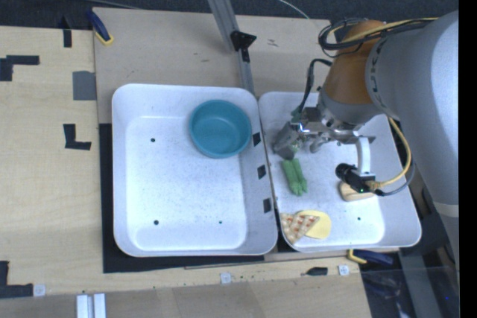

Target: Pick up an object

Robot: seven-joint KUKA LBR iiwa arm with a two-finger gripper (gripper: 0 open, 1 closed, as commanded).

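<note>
overall light: even, medium bright, diffuse from overhead, no hard highlights
left bin: well left of the jaws, white floor evenly lit, soft shade along its inner walls
blue bowl: left of the jaws, faint shadow at its rim, no glare
right bin: under the jaws, slightly blown white, speckles barely visible
gripper: soft, metal parts smeared, finger edges hard to resolve
arm: right of the jaws, large and out of focus, casts weak shade below
top strip: dark, low detail
sharpness: low resolution, mild compression blur throughout
edges: slight softness, no obvious bending
</note>
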